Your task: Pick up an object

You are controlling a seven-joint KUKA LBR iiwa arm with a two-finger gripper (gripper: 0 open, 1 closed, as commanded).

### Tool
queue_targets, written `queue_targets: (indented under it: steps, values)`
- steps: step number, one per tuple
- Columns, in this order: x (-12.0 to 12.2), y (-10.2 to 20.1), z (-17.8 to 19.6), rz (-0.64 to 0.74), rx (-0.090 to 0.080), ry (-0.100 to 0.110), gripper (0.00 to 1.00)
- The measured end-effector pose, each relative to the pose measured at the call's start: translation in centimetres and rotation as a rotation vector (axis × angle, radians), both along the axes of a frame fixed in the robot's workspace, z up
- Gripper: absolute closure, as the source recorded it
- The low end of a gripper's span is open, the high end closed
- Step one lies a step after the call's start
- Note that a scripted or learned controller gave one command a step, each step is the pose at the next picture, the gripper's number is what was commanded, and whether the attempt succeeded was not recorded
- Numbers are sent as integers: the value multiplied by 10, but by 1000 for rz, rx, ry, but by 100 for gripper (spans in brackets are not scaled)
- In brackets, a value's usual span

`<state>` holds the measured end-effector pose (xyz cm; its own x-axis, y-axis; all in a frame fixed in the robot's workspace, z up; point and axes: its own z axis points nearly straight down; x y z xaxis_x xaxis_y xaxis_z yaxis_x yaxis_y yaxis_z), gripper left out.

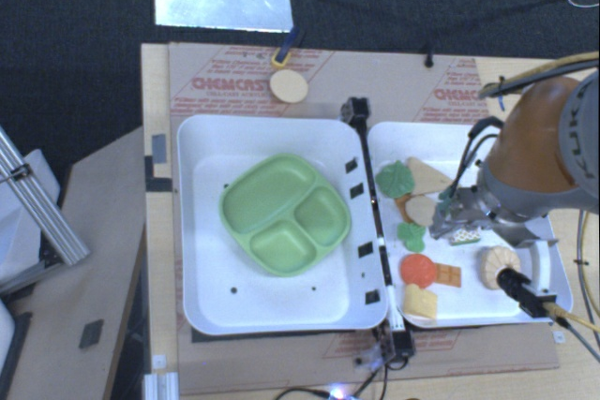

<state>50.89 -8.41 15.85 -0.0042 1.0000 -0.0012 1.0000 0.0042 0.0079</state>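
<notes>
While over the right bin (562, 290) | claw (457, 225) beside broccoli (411, 234) (grip state unreadable) | green tray (284, 213) left bin

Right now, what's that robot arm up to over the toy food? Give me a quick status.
Gripper low over the right bin, fingers unclear. Nothing seen held. Toy food close by: red tomato, green broccoli, cheese wedge. Green tray alone in the left bin.
</notes>
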Motion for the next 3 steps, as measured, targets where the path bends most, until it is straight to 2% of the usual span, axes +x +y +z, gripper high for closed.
queue_targets:
  steps: [1,2,3]
  values:
    - [5,-1,44,0,0,1,100]
    - [7,-1,67,0,1,3,100]
    - [-17,43,64,3,2,7,100]
